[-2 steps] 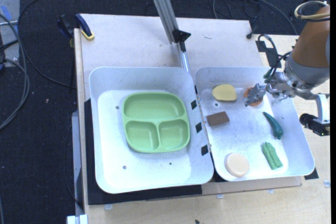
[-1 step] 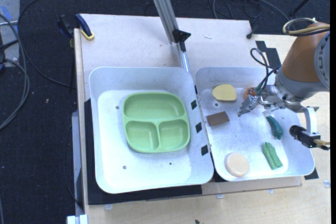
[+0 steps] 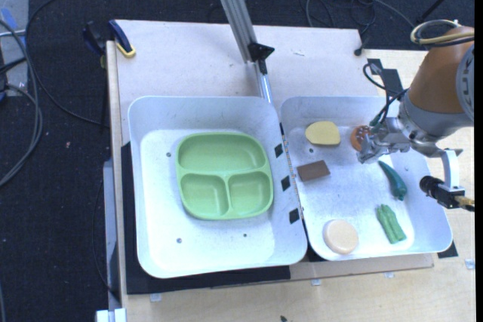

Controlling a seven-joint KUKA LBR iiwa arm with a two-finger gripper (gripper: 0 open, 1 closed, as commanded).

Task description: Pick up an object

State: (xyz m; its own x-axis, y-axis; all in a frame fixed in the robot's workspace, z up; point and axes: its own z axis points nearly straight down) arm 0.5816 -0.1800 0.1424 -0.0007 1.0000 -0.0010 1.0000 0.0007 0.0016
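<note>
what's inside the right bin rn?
The right bin holds a yellow piece, brown block, cream disc, two green pieces. An orange item sits by the gripper, partly covered by it.

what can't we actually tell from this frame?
- Camera view: the gripper is small and its own body covers the fingertips, so contact with anything is unclear.
- The orange object beside it is partly covered by the gripper; its shape is unreadable.
- The arm is cut off by the right edge.
</note>
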